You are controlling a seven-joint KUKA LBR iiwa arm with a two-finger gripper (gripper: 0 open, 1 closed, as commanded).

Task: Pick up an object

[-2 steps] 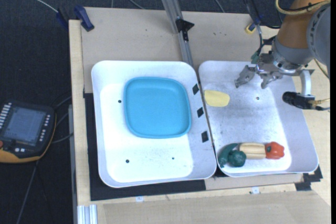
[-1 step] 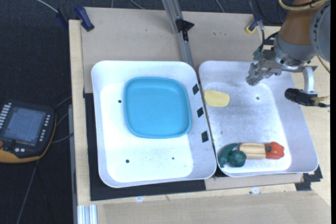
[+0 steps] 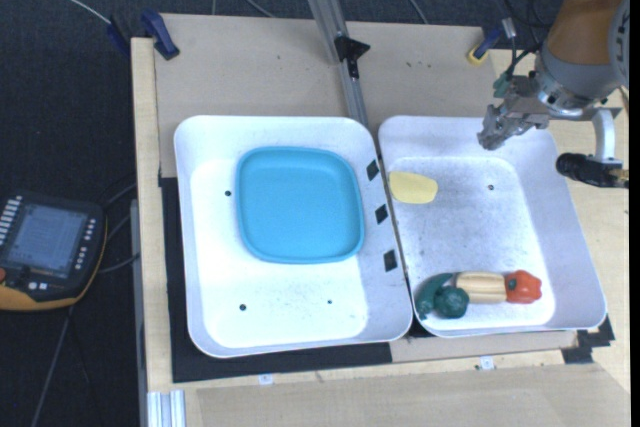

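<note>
Objects for this pick all lie in the right bin (image 3: 570,215), and as far as we can judge none of them has been taken yet. Starting at the jaws (image 3: 492,137): they sit at the bin's far rim, pointing down toward its back edge, and we cannot tell whether they are spread or pressed together, since the tip is small and dark against the white. We see nothing pinched in them.

Nearest to them is the yellow piece (image 3: 413,187), flat on the bin floor by the left wall, apart from the jaws. Farther off, along the near wall, we see three things in a row: the green item (image 3: 443,300), the tan roll (image 3: 480,287) just beside it, and the red item (image 3: 523,286) at the roll's other end, apparently touching.

Outward again, the left bin (image 3: 200,215) carries a blue tray (image 3: 299,204), on the desk (image 3: 250,65).

We judge the task barely begun: approach, descent, closing and lifting all remain.
</note>
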